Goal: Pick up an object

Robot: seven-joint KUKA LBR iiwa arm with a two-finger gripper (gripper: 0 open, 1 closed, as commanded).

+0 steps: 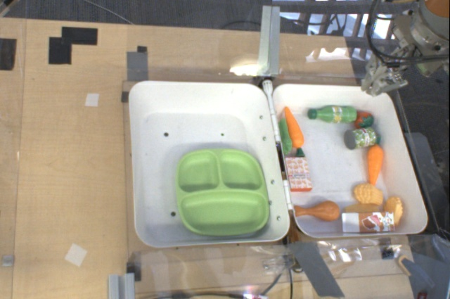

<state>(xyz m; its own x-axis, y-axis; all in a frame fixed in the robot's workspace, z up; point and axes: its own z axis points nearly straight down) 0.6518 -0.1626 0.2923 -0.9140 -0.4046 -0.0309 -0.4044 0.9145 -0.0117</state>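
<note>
The right bin [330, 150] holds toy food. A green bottle [333, 114] lies near its back wall, with a small can [361, 138] just right of it. One carrot [293, 126] lies by the left wall next to a green vegetable [285, 136], and another carrot [375, 163] lies at the right. A red and white carton [299, 174], a drumstick [318, 211], a bread piece [368, 193] and a labelled bottle [368, 221] lie toward the front. My gripper [382, 79] hangs over the bin's back right corner, above the objects, with nothing seen in it.
The left bin [155, 115] bears a green divided plate [221, 191]. A metal post [270, 37] rises behind the divider between the bins. Cables loop above the arm at the top right. Light wood bench spreads to the left.
</note>
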